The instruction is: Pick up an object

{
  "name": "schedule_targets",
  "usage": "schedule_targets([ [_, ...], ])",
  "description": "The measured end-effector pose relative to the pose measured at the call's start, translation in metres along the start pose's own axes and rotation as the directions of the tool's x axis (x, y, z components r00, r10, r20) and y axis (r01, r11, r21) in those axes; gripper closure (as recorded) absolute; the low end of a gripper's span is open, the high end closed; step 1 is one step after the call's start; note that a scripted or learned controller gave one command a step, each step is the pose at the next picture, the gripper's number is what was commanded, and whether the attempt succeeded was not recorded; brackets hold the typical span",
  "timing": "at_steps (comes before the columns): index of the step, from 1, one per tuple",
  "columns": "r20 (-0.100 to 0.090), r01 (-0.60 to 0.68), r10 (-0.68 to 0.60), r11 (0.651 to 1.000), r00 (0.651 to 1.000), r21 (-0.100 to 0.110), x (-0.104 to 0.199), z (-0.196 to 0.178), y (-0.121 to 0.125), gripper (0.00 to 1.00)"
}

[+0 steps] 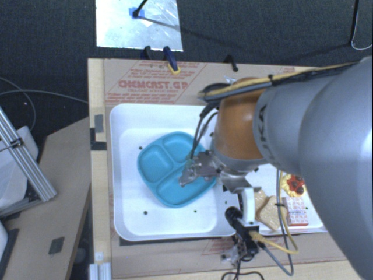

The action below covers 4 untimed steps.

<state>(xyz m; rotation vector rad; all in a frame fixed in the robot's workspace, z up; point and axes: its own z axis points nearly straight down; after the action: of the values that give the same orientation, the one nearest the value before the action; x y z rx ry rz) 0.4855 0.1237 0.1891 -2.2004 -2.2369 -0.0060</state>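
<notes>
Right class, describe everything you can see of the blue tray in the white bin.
The blue tray is a light blue, smooth, plastic-looking dish with rounded corners and raised ridges dividing it into compartments. It lies flat, turned at an angle, on the floor of the left white bin, towards its right side. The arm's wrist hangs over its right edge and hides that part; the pincer sits at the tray there, though whether it touches cannot be told. Its compartments look bare.
</notes>
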Motion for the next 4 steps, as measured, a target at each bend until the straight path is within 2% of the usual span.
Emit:
schedule_targets([
  [1,0.005,-0.010,0.010,1.000,1.000,-0.004,0.023,0.105,0.107,0.00],
  [2,0.007,-0.010,0.010,1.000,1.000,-0.002,0.085,0.084,0.023,0.00],
  [3,-0.004,-0.014,0.014,1.000,1.000,-0.013,0.021,0.100,0.005,0.00],
  [4,0.009,-0.014,0.014,1.000,1.000,-0.010,0.090,0.102,0.030,0.00],
])
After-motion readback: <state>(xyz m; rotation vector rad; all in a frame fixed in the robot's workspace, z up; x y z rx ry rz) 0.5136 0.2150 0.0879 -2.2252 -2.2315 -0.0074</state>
